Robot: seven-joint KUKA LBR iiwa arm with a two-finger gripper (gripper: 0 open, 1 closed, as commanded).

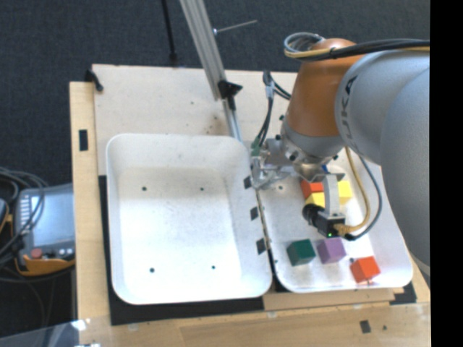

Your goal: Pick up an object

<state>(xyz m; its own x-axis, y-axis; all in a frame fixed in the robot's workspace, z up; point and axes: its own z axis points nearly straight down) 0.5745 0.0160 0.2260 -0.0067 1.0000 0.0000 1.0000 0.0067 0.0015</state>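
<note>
**Arm hides much of the right-hand bin**

The grey arm with its orange band [362,100] runs out of the picture at the right and covers the far part of the shallow white right-hand bin [391,255]. Under its wrist, a red-orange block [312,189] and a yellow block [345,191] show only in part, so their full shapes cannot be told. The slanted aluminium rail [199,27] is cut off at the top, the grey screened box [45,215] at the left, and the pale wooden table [85,215] at the bottom.
</note>
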